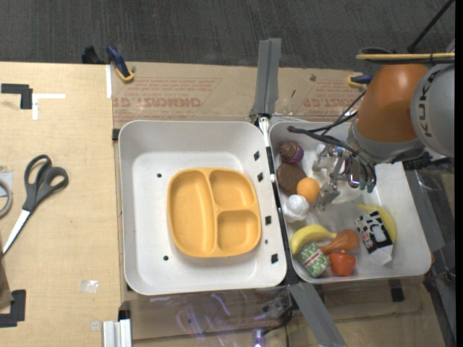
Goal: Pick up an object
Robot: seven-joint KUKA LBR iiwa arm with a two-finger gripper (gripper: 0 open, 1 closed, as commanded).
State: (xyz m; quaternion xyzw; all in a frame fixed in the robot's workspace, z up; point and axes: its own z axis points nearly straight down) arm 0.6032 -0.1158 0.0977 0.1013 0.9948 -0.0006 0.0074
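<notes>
Gripper (pixel 334 185) low inside the right bin (pixel 416 215), near its middle and just right of the orange ball (pixel 307 189); open or closed, not possible to tell from this angle. Crowded along the left wall of this bin: purple item (pixel 291 151) at the back, brown lump (pixel 291 176) in front of it and touching the orange ball, then white ball (pixel 296 205) close against the wall. Packed toward the front edge: yellow banana (pixel 311 235), green packet (pixel 312 260), red tomato (pixel 342 264), with an orange carrot-like piece (pixel 341 241) lying above the tomato. Second banana (pixel 388 221) with a black-and-white card (pixel 372 231) nearer to the right wall. Some bare white floor at the right side and the back, partly under the arm (pixel 394 107). Left bin (pixel 137 194) taken mostly by a yellow divided plate (pixel 215 212), with free white margin all around it. Scissors (pixel 36 186) on the bench (pixel 58 266) at far left, well apart from both bins.
</notes>
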